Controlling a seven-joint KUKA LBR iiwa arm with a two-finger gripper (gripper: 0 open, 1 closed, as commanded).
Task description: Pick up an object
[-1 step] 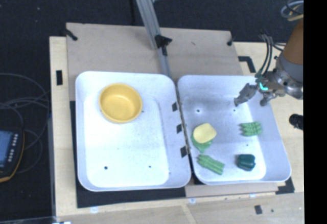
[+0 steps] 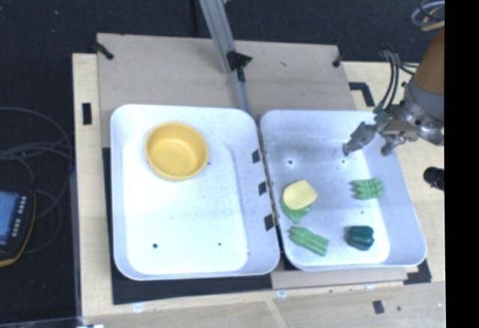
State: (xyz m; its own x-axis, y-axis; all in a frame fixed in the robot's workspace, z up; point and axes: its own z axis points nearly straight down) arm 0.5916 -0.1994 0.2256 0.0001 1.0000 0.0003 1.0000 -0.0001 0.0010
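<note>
Nearest the camera, a ridged light-green plastic vegetable lies at the front of the right shallow white bin, with a dark green plastic pepper just to its right. Behind the ridged vegetable rests a yellow-and-green rounded plastic piece. Farther right of that, near the bin's right wall, sits a small bright green ridged toy. Above that toy, the two-finger gripper hovers over the bin's rear right part, fingers spread wide with nothing between them. A round yellow plastic bowl stands in the left shallow white bin.
</note>
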